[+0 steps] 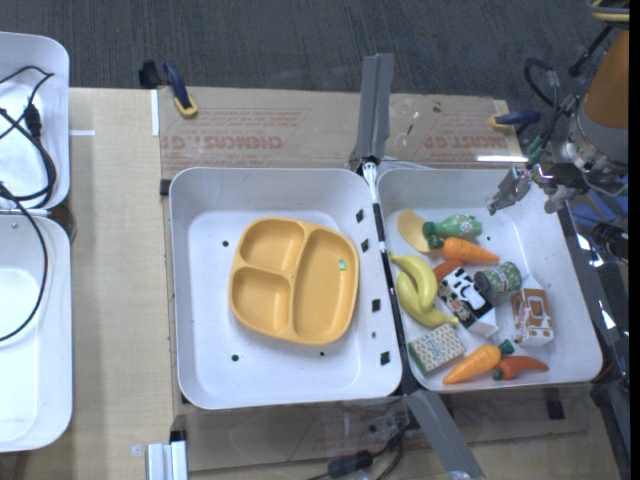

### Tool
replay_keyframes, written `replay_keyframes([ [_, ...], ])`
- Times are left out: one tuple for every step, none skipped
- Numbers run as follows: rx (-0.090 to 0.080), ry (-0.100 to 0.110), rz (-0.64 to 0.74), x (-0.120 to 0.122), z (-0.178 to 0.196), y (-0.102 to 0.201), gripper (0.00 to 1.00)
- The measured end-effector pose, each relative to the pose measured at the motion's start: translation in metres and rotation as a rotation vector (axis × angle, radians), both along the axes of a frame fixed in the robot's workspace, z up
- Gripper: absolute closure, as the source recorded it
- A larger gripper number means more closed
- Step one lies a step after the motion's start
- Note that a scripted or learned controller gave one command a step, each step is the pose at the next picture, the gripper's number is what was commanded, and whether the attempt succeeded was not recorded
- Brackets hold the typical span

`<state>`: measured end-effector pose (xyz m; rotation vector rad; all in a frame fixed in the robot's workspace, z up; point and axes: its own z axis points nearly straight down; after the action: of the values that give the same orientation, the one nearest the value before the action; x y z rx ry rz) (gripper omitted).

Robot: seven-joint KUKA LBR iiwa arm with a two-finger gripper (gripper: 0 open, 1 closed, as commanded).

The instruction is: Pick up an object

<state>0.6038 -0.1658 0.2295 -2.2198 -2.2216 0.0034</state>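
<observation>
A: Where does the grey arm with the orange band sit?

B: At the upper right. Its 2-finger gripper [527, 190] hangs over the top right corner of the right shallow white bin [575, 268]. The 2 fingers are spread apart, with nothing between them.

A: What lies in that bin?

B: A cluster of toy food. A yellow plastic banana [418, 288] lies along the left side, beside the divider. Above it sits a pale yellow rounded piece [410, 229], touching a green bottle-shaped toy [452, 230]. Just below that is an orange carrot [469, 251]. A small black-and-white carton [465, 293] rests in the middle, touching a dark cylindrical can [498, 280]. To the right lies a brown and white packet [533, 317]. Near the front are a speckled green block [436, 348], a second orange carrot [474, 363] and a red-orange chilli shape [522, 366].

A: Is the gripper touching any of them?

B: No, it is well apart from all of them.

A: And the left white bin [200, 298]?

B: It holds 1 yellow 3-compartment plastic plate [294, 280], lying flat near its centre.
</observation>
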Motion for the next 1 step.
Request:
replay_keyframes([
  [-0.005, -0.015, 0.089, 0.0013, -0.1203, -0.0131, 0.00],
])
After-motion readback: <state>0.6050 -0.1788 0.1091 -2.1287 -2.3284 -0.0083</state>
